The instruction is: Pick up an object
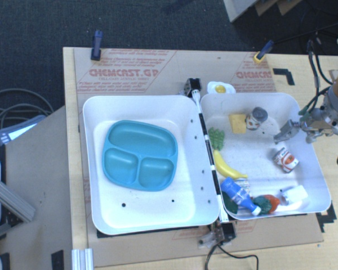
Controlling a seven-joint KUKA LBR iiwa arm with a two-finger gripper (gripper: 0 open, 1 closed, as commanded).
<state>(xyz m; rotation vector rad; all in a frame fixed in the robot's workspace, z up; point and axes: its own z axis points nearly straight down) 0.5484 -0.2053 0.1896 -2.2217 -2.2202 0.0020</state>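
While the grey two-finger gripper (294, 129) hangs w/ fingers spread apart, gripping nothing, at the right edge of the right shallow white plastic bin (311, 167), a small crumpled red-and-white can (285, 158) lies just below it. Curved yellow banana (224, 166), blue plastic bottle (238, 196), yellow sponge block (237, 123) sit centre-frame. Glossy teal compartment tray (139, 155) fills the left white bin (96, 145). Plywood bench (129, 72), dark carpet upper left.

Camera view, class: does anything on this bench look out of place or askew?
Yes. A white and yellow fried-egg toy lies on the brown board outside the right white bin, just behind its back rim, while the other small items lie inside that bin.
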